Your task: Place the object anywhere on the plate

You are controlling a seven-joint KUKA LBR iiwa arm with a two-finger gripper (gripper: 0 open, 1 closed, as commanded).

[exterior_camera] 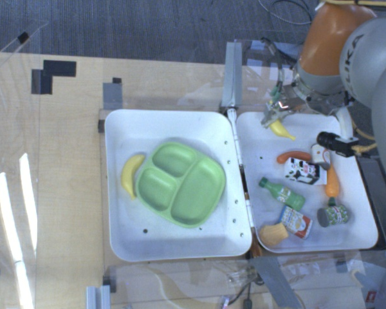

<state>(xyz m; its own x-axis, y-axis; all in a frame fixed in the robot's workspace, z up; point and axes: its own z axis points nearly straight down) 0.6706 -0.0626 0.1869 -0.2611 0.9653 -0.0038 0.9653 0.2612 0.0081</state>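
The gripper [275, 110] hangs at the far edge of the right white bin [367, 201], at about one o'clock from the middle of the view. A small yellow banana-shaped toy [282, 130] lies just below its tip, touching or almost touching it. I cannot tell if the claw is spread or pressed together, and I cannot see the toy between the fingers. The long axis of the toy runs from ten o'clock to four o'clock. The green plastic plate with three compartments [183, 185] sits in the left white bin [125, 237], at about eight o'clock from the gripper. Another curved yellow piece [130, 172] lies beside the plate, at its nine o'clock.
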